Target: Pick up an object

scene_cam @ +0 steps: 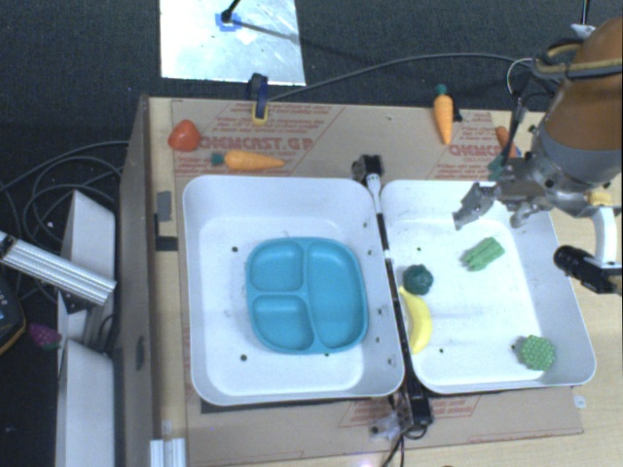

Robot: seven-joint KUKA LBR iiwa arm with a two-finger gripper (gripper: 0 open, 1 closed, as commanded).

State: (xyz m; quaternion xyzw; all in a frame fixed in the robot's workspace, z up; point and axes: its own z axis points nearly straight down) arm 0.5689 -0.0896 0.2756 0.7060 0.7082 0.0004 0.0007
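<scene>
- Jaws are standing apart, spread wide, gripping nothing; the gripper [496, 204] is hovering over the back part of the right bin [569, 311] with air between the two fingers.
- Green ridged block [483, 253] is lying closest, just below the jaws and a touch toward the nearer finger side, not touching either finger; its long axis is running on a slant, up to the right.
- I'm judging this block as the likeliest pick: the move is looking like a short drop, with the jaws needing to straddle its short width across that slant.
- Dark teal round piece [419, 279] is sitting further off, down and left of the jaws, near the divider.
- Yellow banana [419, 321] is lying just beyond it, touching or nearly touching, long axis running along the divider.
- Green bumpy ball [534, 352] is resting farthest away, at the front right corner, well apart from the jaws.
</scene>
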